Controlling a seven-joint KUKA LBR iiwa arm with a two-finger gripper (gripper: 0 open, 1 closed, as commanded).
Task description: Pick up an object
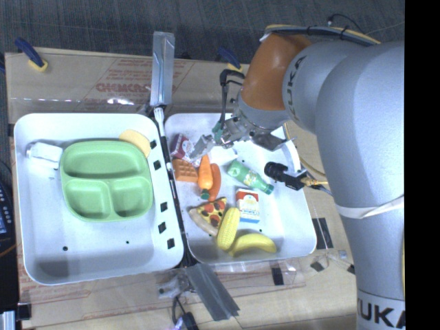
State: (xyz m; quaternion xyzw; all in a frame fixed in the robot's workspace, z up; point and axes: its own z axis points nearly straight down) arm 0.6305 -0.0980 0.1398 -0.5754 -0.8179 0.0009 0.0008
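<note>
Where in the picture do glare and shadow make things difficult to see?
In the camera view, glare whitens the right bin floor beside the arm; a soft shadow darkens the left bin at its near corner; the gripper looks slightly blurred.

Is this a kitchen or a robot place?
Probably a robot lab, not a kitchen. A big grey arm reaches over two white bins, and the banana and carrot look like toy food for grabbing practice.

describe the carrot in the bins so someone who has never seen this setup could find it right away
Look in the right-hand white bin, the one crowded with toy food, toward its upper left part just below the gripper. The carrot is the orange tapered piece lying roughly up and down the picture, right of a waffle-like brown square. It is the only plain orange item; the corn and banana below are yellow.
</note>
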